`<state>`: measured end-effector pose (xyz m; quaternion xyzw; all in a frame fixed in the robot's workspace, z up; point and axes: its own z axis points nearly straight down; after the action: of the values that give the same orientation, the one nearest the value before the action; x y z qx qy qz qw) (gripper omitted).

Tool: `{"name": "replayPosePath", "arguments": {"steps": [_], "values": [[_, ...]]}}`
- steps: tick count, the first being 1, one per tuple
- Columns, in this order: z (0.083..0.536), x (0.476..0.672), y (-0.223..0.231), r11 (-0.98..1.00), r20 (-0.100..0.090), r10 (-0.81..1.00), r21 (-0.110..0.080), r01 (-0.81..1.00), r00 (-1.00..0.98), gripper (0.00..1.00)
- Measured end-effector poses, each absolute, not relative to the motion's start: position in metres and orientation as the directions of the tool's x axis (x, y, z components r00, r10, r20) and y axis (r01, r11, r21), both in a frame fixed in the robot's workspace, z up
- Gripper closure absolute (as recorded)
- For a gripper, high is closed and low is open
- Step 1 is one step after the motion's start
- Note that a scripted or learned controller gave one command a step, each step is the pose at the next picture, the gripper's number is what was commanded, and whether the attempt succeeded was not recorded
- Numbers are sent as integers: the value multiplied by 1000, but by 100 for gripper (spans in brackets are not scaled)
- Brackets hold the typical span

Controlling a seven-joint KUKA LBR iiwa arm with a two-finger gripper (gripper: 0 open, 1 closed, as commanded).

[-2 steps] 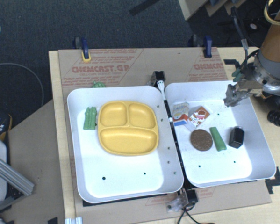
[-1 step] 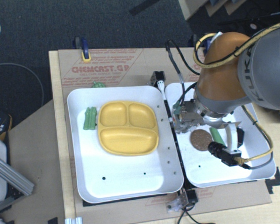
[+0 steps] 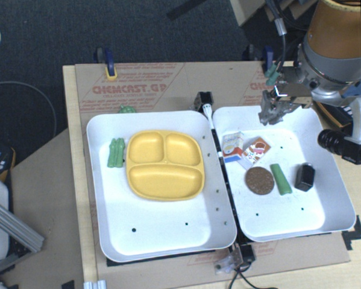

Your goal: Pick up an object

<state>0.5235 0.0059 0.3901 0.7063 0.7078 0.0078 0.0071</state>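
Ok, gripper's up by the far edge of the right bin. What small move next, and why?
Probably bring the gripper toward the near side, over the small packets, and start lowering. It hangs above the right bin's far edge with nothing beneath it, and the packets are the closest items; the brown disc lies further on.

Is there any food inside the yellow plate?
No, the yellow plate has three sections, and all three look bare. It sits in the left bin. What lies under the plate is hidden.

Two white bins (image 3: 113, 235); cardboard (printed) (image 3: 165, 81)
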Motion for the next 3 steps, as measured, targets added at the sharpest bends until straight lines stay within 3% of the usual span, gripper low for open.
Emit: {"name": "replayPosePath", "arguments": {"steps": [1,2,3], "values": [[319,513,55,6,1,1000,-9,1000,-6,100],[400,479,-3,-6,-1,1000,10,1000,6,100],[287,477,68,7,1,1000,-13,1000,-7,100]]}}
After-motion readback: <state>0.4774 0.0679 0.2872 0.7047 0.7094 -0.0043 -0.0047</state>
